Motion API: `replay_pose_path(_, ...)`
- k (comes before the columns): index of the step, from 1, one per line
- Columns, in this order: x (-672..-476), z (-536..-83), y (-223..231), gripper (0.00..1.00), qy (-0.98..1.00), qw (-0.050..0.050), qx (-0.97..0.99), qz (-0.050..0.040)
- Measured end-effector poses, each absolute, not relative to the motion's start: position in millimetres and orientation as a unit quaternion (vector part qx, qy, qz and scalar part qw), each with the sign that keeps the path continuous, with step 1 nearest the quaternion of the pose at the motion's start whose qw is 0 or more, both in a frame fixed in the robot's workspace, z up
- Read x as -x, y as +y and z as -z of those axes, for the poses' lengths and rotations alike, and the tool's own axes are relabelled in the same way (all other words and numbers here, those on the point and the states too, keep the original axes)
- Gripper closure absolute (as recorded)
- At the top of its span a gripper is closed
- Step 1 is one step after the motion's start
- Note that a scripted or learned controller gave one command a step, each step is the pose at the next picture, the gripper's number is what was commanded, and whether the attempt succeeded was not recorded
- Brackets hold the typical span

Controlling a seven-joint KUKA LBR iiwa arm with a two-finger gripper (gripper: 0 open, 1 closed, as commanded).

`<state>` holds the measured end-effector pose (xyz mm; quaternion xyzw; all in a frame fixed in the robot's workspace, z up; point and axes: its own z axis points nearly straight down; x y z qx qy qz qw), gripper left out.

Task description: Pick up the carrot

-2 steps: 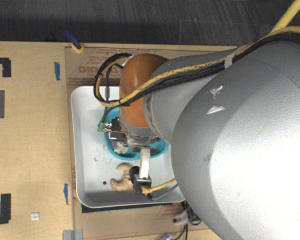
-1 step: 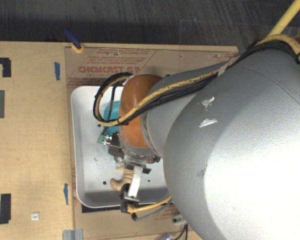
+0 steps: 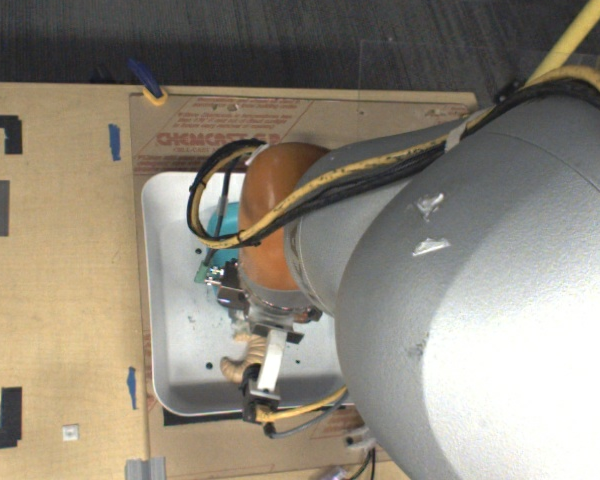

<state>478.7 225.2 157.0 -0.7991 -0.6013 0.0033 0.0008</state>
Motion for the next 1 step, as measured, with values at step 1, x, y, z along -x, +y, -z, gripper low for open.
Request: replay_pose_path(1, -523.5, -195.0, 224.9, 1.0, -0.506, -0.001, 0.863, -0.0001)
